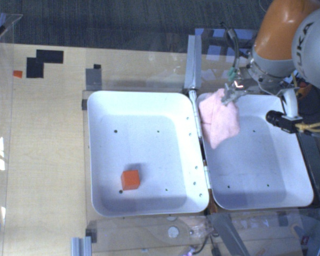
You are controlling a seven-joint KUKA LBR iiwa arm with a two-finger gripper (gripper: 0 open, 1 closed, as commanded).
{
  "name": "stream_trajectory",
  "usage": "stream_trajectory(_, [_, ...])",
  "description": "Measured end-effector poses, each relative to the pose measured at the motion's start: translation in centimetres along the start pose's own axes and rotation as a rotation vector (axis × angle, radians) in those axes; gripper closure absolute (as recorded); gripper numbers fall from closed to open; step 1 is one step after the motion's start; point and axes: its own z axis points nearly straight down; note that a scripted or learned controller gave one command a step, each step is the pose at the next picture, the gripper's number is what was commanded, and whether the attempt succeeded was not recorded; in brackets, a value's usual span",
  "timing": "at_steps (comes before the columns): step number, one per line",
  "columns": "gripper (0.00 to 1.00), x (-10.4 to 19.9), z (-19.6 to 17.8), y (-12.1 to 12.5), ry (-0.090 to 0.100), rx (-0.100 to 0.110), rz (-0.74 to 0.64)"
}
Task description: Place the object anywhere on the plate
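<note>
Two shallow white bins sit side by side on the bench. The left bin [144,105] holds one item: a small orange block [130,180], lying flat on the floor toward the near left corner, well apart from every wall. The right bin [266,191] holds a pink cloth [219,120], bunched at the far left corner, its left edge against the wall by the divider between the bins. The cloth's upper end is raised, and the gripper [230,92] is at that end, pinching the cloth's top edge between its fingers. The arm [280,31] reaches in from the right above the far rim of the right bin. The rest of the right bin's floor is bare white. I can make out no plate in either bin.
</note>
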Motion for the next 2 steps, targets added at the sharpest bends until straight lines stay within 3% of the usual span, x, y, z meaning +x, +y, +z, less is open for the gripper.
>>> stream_trajectory(1, [1.00, 0.2, 1.4, 0.2, 0.001, 0.004, -0.006])
stream_trajectory(2, [1.00, 5.6, 0.2, -0.9, 0.002, -0.001, -0.411])
